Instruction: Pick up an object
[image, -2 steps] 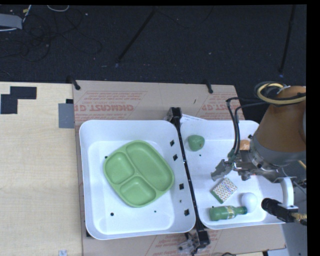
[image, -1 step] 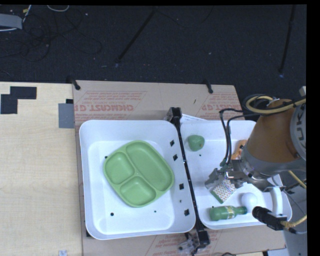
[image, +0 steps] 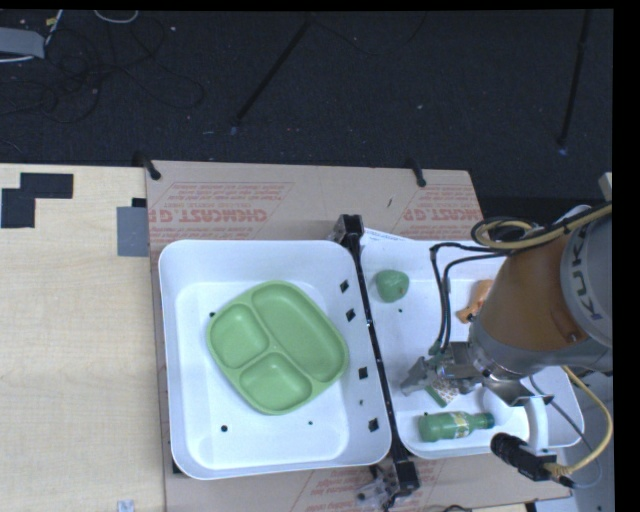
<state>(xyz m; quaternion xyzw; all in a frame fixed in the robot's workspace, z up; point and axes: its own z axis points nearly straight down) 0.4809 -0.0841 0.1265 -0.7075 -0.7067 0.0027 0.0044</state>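
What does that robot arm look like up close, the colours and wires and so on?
The thick rounded arm is grey with a broad orange band above the wrist. Black cables loop off it, with a yellowish one lower down. Its small two-finger gripper is grey metal.

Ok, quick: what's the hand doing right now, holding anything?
Hand: cannot be told; it sits just above the green plastic bottle in the right white bin.

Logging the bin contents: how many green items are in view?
3: divided plate in the left bin; small ball and bottle in the right bin. The arm may hide more.
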